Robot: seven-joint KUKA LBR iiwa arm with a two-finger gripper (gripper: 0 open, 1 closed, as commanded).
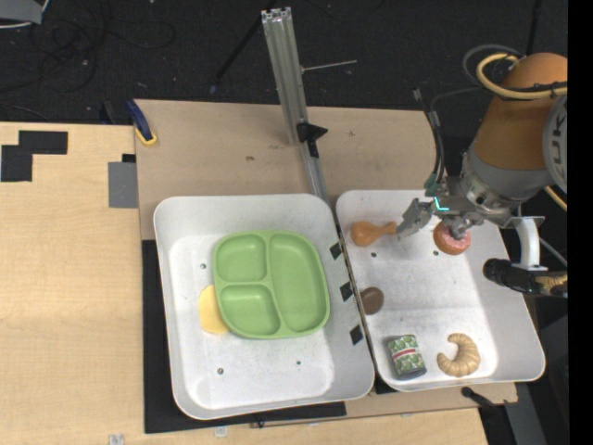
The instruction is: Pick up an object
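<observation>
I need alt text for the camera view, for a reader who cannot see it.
A grey robot arm's gripper hangs over the right white bin, which holds a pink doughnut, chicken drumstick, croissant, green can and brown lump. The left bin holds a green divided plate.

A tan bench (222,146) bears two white bins (185,221) side by side.
</observation>
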